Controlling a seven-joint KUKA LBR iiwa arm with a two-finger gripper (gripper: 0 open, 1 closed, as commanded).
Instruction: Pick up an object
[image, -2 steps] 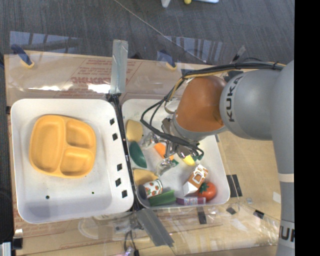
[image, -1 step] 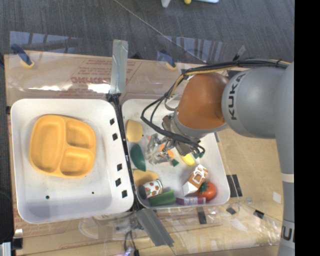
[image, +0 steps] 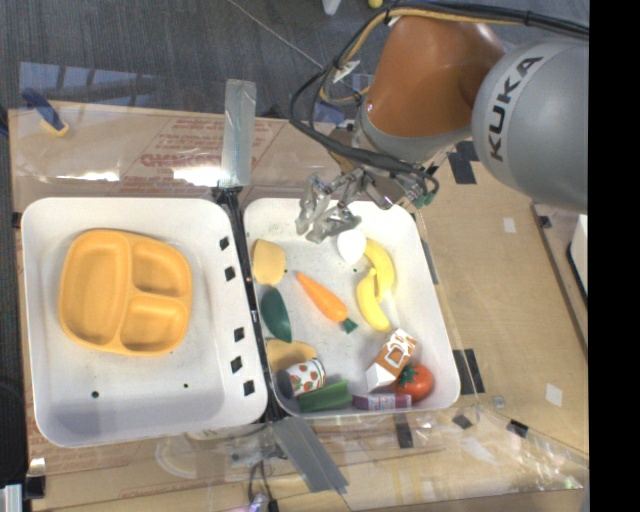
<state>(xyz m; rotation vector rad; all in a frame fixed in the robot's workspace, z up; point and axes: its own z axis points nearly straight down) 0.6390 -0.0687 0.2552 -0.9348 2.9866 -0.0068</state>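
Observation:
My gripper (image: 322, 214) hangs over the far left part of the right bin (image: 432, 300), its metal fingers apart with nothing between them. Below it in that bin lie a pale yellow round piece (image: 268, 262), an orange carrot (image: 324, 298), a white egg-like piece (image: 351, 246) and a yellow banana (image: 376, 285). Nearer the front are a dark green vegetable (image: 276, 316), a small can (image: 303, 377), a white and orange carton (image: 392, 358) and a red tomato (image: 416, 381).
The left bin (image: 40, 330) holds a yellow divided plate (image: 124, 292). A green piece (image: 322, 396) and a purple-labelled tube (image: 382, 401) lie along the right bin's front wall. The grey arm with its orange band (image: 430, 75) fills the upper right.

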